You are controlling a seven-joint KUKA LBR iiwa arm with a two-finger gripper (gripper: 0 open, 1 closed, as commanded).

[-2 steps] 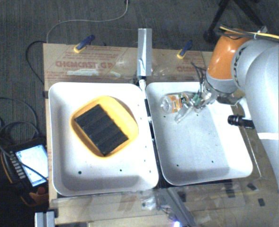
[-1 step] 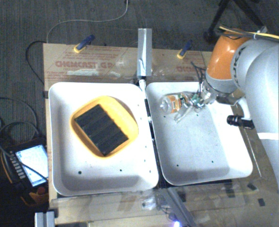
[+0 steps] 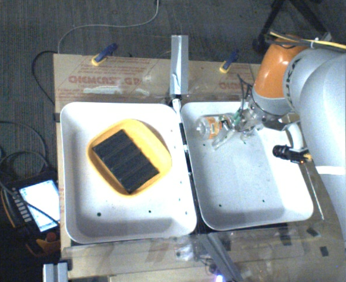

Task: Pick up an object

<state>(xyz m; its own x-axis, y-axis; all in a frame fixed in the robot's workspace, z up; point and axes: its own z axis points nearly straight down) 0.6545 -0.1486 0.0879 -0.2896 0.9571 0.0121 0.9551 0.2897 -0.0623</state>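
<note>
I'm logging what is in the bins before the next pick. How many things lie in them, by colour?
Yellow with a black ribbed top: 1, the block in the left bin.
Clear: 1, the bottle in the right bin, beside the gripper.
Total: 2

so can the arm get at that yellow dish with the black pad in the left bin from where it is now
Probably yes. The yellow dish lies in the open in the left bin with nothing over it. The gripper is at the right bin's top edge, so it must cross the divider.

Right bin [image 3: 261, 198] floor open; yellow dish [image 3: 130, 155] fills left.
</note>
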